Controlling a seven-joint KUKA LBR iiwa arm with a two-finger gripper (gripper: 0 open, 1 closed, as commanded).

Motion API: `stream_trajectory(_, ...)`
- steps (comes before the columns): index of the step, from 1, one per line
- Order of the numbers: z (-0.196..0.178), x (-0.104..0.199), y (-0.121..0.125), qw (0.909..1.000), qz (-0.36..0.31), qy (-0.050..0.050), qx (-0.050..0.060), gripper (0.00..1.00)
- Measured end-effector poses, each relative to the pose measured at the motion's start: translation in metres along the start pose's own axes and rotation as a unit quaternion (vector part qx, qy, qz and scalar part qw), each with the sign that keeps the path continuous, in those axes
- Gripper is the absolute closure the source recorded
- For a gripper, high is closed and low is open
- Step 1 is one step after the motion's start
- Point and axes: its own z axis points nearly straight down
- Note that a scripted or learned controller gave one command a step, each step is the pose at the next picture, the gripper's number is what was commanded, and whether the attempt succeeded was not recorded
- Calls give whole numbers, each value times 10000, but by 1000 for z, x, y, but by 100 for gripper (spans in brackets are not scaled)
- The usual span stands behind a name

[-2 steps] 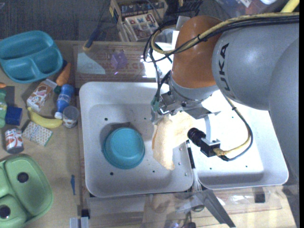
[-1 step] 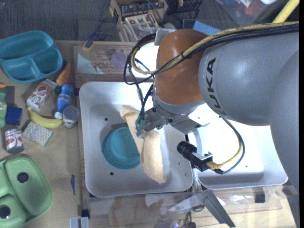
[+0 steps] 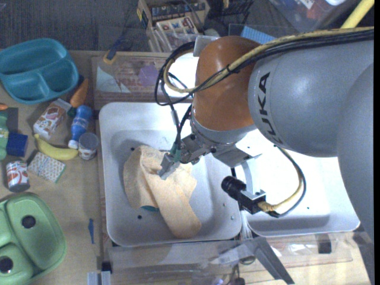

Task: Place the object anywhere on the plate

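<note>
On the bench at far left we note a teal divided plastic tray (image 3: 37, 70), a yellow banana (image 3: 56, 150) and a blue-capped bottle (image 3: 79, 125); their labels are too small to read. The left white bin (image 3: 113, 218) holds a tan crumpled cloth (image 3: 169, 198). The gripper (image 3: 168, 164) touches its upper edge; whether it pinches the fabric we cannot tell. The grey arm (image 3: 309, 88) reads "KUKA", partly visible.

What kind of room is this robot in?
Probably a robot lab or workshop: a big KUKA arm reaches over white bins on a bench, with toy food such as a banana beside them.
</note>
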Motion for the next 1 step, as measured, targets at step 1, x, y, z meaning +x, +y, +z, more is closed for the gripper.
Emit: stream_trajectory(1, 101, -32, 1, 9997, 27, -32, -256, 0)
